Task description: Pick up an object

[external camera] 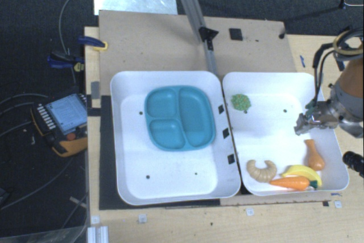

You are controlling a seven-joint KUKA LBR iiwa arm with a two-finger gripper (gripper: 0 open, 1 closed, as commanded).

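So my gripper [307, 120] is hanging over the right side of the right bin [267, 85], and honestly I can't tell how far apart the tips are from this angle. Nothing looks caught in it. I'll place everything else off that bin.

Biggest thing around is the left bin [131, 173], sitting flush beside it, with a blue divided plate [180, 118] inside. Not my business for this grab.

In the right bin, the stuff piles up in the near corner on my side: a banana [304, 172] lying roughly along the near wall, an orange carrot [291, 182] just beside it and running the same way, a croissant [261, 170] touching the carrot's tip, and a small brown pear-ish thing [314, 156] (could be a drumstick) right below my gripper, long axis pointing up toward me. Far corner near the left bin has a little green broccoli-looking lump [240, 102], well apart from the rest.

My guess is the brown piece is the obvious pick, since it's nearest and just toward the near wall from my tips. The wall crowds it, though.

Bench is brown board, dark carpet around, cables everywhere.
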